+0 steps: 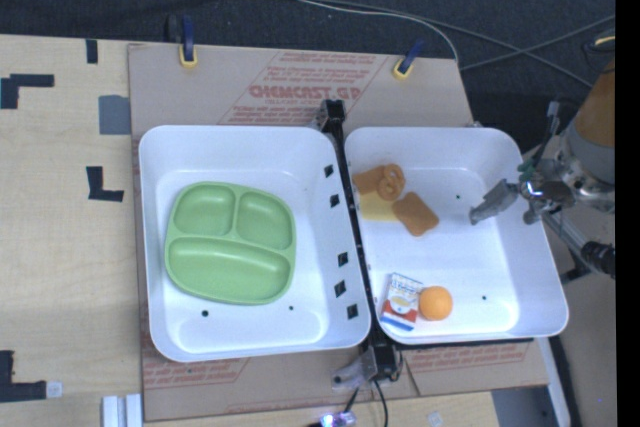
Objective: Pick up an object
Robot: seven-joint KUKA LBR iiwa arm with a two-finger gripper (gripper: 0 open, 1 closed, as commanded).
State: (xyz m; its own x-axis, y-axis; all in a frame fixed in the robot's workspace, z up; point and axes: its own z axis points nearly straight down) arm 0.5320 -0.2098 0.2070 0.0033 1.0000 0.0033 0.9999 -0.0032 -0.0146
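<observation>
1. Nearest the camera, at the near edge of the right bin [500,147], lay a small red, white and blue carton [401,302] with an orange ball [435,303] touching its right side.
2. Toward the far-left corner of the same bin, close to the divider, sat a tan rolled piece [381,181], a pale yellow block [371,205] under its near side, and a brown slab [414,214] just beside them, all three in contact or nearly so.
3. Within the left bin [160,150], a green divided plate [231,242] lay flat, occupying most of the floor.
4. At the right edge of the right bin, the gripper [497,199] was positioned above the bin floor, well apart from every object. One grey finger [489,205] pointed toward the bin's centre; whether the claw stood apart or together could not be told from this view.
5. No object was seen in the claw; the pick was judged not yet begun.
6. Risks, as judged:
   - The ball could roll away if touched off-centre.
   - Tight clustering at the far-left corner could cause the claw to catch two pieces or push them against the divider.
   - The carton, lying flat, could slip out of a shallow grasp.
</observation>
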